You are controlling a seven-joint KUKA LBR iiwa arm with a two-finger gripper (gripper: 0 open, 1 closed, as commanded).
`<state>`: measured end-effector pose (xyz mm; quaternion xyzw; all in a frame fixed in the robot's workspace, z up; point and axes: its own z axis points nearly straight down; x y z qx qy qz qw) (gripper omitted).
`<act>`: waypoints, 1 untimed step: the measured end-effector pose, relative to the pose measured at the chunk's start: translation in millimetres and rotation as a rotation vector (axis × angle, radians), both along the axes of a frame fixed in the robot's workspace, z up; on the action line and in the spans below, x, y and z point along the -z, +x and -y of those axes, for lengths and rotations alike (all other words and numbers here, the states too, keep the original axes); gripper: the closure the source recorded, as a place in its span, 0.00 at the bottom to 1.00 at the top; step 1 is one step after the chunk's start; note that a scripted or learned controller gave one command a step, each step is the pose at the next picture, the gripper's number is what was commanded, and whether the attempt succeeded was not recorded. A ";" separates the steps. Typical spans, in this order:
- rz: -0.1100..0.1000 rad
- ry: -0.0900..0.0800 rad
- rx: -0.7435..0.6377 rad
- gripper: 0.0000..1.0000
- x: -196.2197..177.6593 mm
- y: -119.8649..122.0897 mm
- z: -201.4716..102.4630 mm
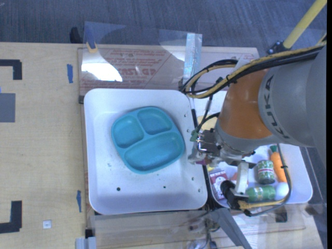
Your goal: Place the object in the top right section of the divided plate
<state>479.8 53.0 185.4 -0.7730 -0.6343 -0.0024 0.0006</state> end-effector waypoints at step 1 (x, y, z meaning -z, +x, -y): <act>-0.002 -0.004 -0.207 1.00 4.8 77.3 -87.4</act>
